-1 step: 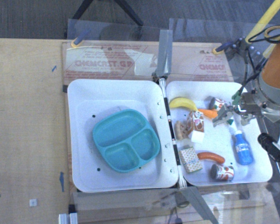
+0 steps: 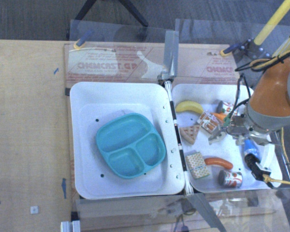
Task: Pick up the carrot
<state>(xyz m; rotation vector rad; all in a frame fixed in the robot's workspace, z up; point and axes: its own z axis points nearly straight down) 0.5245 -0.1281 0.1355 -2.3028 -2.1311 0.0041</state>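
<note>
The carrot (image 2: 221, 115) shows as a small orange piece in the right bin (image 2: 203, 92), between a small orange and white box (image 2: 209, 123) and a can (image 2: 225, 106). The gripper (image 2: 223, 131) hangs low over the bin just below and to the right of the carrot, close to it. Its wrist and the arm's orange band (image 2: 275, 95) cover the bin's right side, and part of the carrot is hidden by the gripper body. Nothing shows held in the gripper.
The right bin also holds a banana (image 2: 189, 107), a waffle wedge (image 2: 188, 133), a cracker box (image 2: 196, 165), a red sausage (image 2: 218, 162), a second can (image 2: 230, 179) and a blue bottle (image 2: 251, 149). The left bin (image 2: 87, 100) bears a teal divided plate (image 2: 130, 145).
</note>
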